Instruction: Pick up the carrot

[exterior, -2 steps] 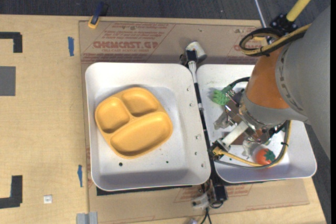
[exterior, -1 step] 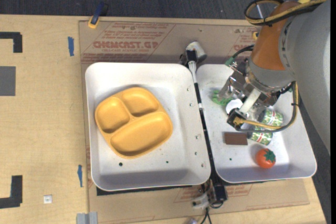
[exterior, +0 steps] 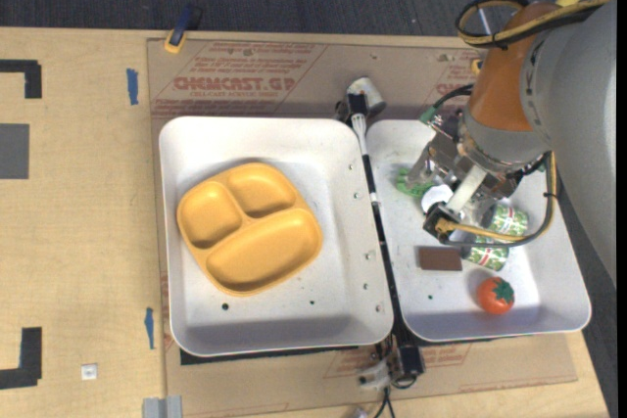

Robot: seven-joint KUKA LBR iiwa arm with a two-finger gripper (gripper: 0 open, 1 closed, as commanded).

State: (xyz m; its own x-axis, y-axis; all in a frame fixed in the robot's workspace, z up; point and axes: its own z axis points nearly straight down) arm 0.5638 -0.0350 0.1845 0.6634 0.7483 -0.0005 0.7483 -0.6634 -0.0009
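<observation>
Yellow three-compartment plastic plate in the left shallow white bin, well left of the gripper. Gripper low over the far part of the right white bin; open or closed, cannot tell. Small green piece just at the gripper's left, partly hidden. Flat brown rectangular block near, on the gripper's near side. Two green-and-white printed cans just to its right. Carrot, a stubby orange-red toy with a green top, lies apart from the gripper, nearer and to the right.

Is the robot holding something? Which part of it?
Cannot tell. The gripper is down in the right bin, by a green thing.
</observation>
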